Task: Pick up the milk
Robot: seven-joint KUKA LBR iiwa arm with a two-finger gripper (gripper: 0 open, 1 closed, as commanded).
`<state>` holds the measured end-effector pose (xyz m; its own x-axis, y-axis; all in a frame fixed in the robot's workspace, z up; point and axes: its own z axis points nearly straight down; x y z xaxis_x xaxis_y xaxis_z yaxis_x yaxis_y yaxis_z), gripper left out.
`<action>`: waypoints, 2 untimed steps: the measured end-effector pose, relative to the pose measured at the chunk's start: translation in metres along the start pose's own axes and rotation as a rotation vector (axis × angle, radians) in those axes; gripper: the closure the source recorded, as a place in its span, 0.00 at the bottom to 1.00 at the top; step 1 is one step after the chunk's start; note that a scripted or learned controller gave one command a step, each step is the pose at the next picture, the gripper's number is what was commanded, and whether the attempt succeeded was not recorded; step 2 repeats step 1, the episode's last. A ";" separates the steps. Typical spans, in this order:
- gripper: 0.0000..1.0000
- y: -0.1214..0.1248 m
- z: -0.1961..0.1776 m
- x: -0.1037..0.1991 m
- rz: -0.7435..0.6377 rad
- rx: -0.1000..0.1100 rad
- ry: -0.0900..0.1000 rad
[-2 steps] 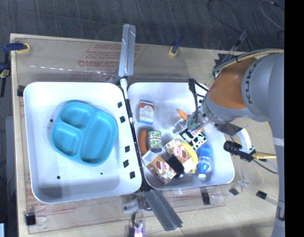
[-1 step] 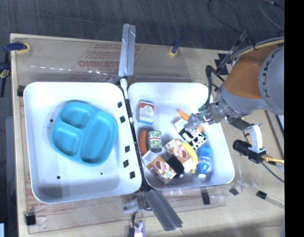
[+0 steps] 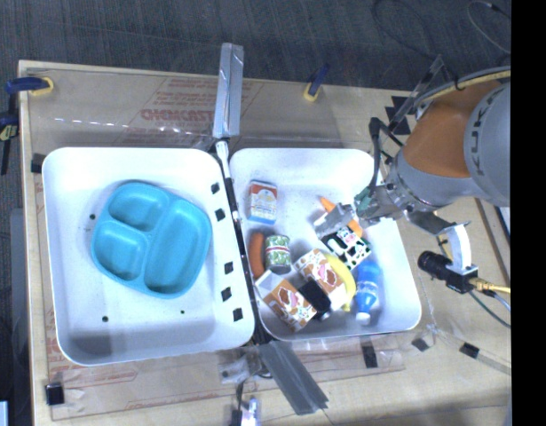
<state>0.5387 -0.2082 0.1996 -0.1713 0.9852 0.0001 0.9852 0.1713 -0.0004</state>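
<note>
The gripper (image 3: 346,223) sits right over the cow-spotted milk (image 3: 351,247) near the right bin's (image 3: 392,313) right edge; its grip can't be told.

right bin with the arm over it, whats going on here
A grey robot arm reaches in from the right over the right bin, its tool low, just above a black-and-white cow-patterned milk carton. The carton lies among other small items: a blue bottle, a green can and some snack boxes. Whether the tool grips the carton is unclear. The left bin holds a blue divided tray.
</note>
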 end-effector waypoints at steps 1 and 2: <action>0.00 0.021 0.086 -0.007 -0.076 -0.014 -0.009; 0.00 0.021 0.086 -0.007 -0.076 -0.014 -0.009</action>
